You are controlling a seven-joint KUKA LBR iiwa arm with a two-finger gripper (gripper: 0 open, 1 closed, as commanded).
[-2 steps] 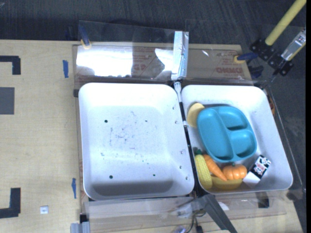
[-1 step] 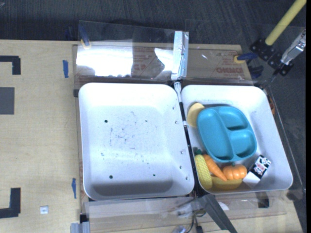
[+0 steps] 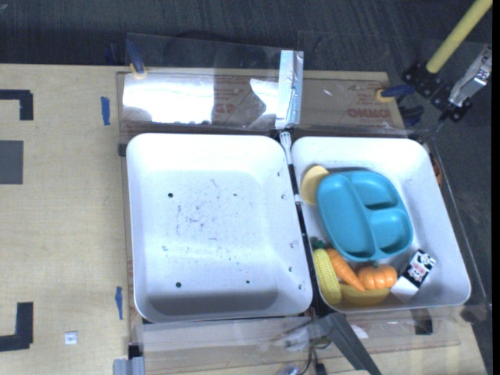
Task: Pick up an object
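Objects for picking all sat in the right bin (image 3: 445, 209): a blue divided plate (image 3: 366, 213) at its centre, a yellow piece (image 3: 312, 182) tucked under the plate's 10 o'clock edge, and corn (image 3: 326, 275), a carrot (image 3: 344, 270), an orange piece (image 3: 376, 276) and a small black-and-white item (image 3: 418, 269) crowded along 6 o'clock, probably slid against the wall. The left bin (image 3: 211, 225) lay alongside. The gripper (image 3: 469, 84) hung at 1 o'clock, outside the bins; whether it was clenched or released I cannot tell.
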